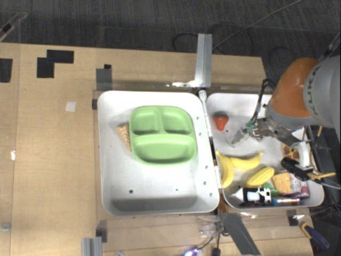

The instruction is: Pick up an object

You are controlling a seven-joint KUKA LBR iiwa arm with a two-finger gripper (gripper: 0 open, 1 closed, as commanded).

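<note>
My gripper [241,135] hangs low over the upper middle of the right bin [240,101], reaching in from the right below the orange-banded wrist [290,92]. A small red-orange piece [220,122] lies just to its left, apart from it. Below it a yellow banana [237,163] stretches across the bin floor. A yellow corn cob [259,176], a dark bottle lying on its side [261,196] and a yellow block [282,183] are crowded along the front edge. Nothing shows between the gripper's tips.
The left bin [114,169] bears a green divided plate [161,134] with a tan ridged piece [123,136] tucked at its left side. A metal post [203,57] stands behind the wall between the bins. Cables run behind the arm.
</note>
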